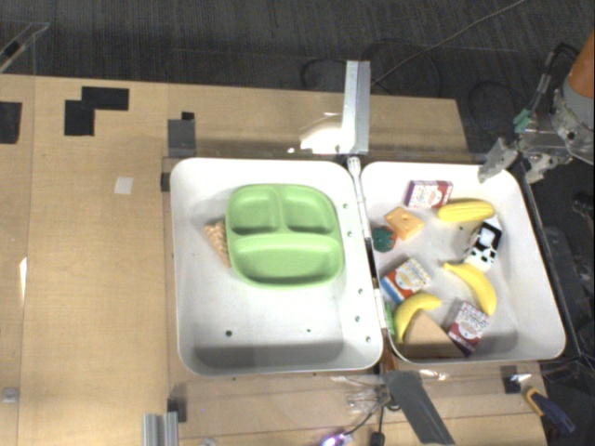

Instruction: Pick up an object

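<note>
The right bin [539, 249] holds several toy foods: a purple-and-white box [428, 194], an orange block [403, 223], a banana [465, 212], a black-and-white carton [483, 242], a second banana [474, 284], a red-and-blue carton [407, 279], a third banana [416, 308], a tan wedge [429, 334] and another purple box [469, 321]. My gripper [516, 163] hangs over the bin's far right corner, above and to the right of the top banana. It stands open, with nothing between its fingers.
The left bin [195, 323] carries a green divided plate [284, 233] with a tan snack [217, 240] tucked at its left edge. A small green piece [381, 241] lies by the divider between the bins. A metal post [357, 110] rises behind them.
</note>
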Robot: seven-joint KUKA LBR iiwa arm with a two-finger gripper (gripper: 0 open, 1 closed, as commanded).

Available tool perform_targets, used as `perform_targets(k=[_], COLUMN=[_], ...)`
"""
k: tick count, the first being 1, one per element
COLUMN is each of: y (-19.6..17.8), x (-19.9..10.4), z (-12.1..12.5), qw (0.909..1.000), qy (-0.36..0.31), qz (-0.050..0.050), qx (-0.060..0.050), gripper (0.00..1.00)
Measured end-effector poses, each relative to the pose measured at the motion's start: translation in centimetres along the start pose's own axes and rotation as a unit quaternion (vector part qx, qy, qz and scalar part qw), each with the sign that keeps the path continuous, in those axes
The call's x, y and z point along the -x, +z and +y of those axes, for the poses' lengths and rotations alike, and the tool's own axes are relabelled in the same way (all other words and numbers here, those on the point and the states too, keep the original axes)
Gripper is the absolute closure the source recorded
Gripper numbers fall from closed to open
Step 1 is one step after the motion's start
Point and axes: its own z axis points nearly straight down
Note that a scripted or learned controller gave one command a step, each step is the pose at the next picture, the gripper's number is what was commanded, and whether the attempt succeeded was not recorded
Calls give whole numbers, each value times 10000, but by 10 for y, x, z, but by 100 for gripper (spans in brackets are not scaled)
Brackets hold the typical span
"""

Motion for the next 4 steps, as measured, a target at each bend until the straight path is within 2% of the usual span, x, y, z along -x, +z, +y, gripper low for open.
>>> perform_targets(k=[1,2,3,4], y=[125,141,126,111], x=[-22,-13,-11,-80], z=[-23,-59,-55,-7], qw=[10000,9986,9984,9997], qy=[7,-433,-431,-229], qz=[-17,-99,-141,5], qx=[66,271,337,1], gripper=[0,0,100,100])
